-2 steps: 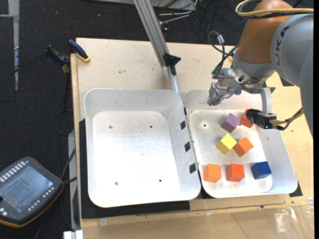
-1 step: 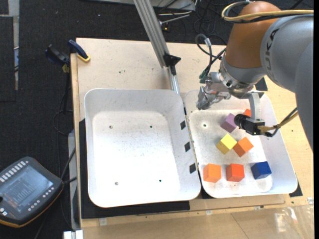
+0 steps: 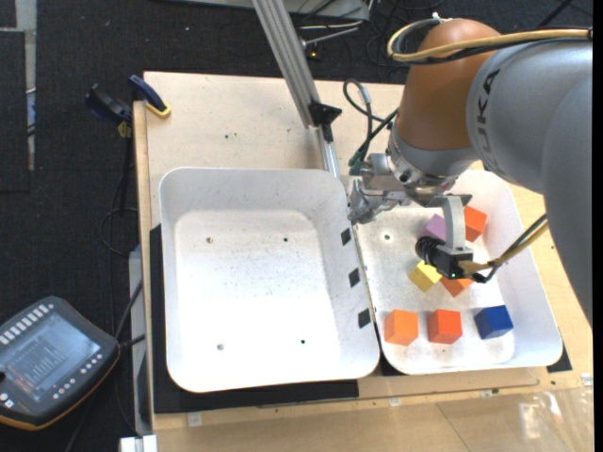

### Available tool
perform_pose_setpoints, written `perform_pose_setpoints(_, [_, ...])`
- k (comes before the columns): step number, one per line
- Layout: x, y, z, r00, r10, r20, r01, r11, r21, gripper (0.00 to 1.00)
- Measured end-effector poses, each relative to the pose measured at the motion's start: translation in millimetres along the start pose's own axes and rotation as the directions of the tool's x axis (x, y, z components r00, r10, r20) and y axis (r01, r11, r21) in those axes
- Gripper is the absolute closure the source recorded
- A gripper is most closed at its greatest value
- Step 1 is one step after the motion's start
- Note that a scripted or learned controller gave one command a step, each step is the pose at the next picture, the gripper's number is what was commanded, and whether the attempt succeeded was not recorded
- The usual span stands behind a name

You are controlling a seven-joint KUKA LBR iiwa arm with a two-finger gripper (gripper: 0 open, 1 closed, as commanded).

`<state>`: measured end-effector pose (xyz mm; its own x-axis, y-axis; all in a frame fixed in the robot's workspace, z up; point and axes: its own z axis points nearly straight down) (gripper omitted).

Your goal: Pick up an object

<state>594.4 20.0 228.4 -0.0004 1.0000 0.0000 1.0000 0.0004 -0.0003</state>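
Yellow block (image 3: 424,275) in right bin (image 3: 533,345); "UKA" on grey arm (image 3: 528,92); grasp state indiscernible

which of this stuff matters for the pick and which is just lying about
For the job: purple block, yellow block, blue block, leftmost orange block, right bin.
Lying about: left bin, clamp, teach pendant.

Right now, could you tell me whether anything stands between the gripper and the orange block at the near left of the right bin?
Nothing visible does. The gripper hangs over the right bin's far left corner, and only bare floor lies between it and the orange block. The yellow block sits right of that path.
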Motion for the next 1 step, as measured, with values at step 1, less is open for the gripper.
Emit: perform_pose_setpoints(1, [45.2, -17.4, -10.1, 1.000, -0.008, -0.002, 0.008, 1.000, 0.001, 1.00])
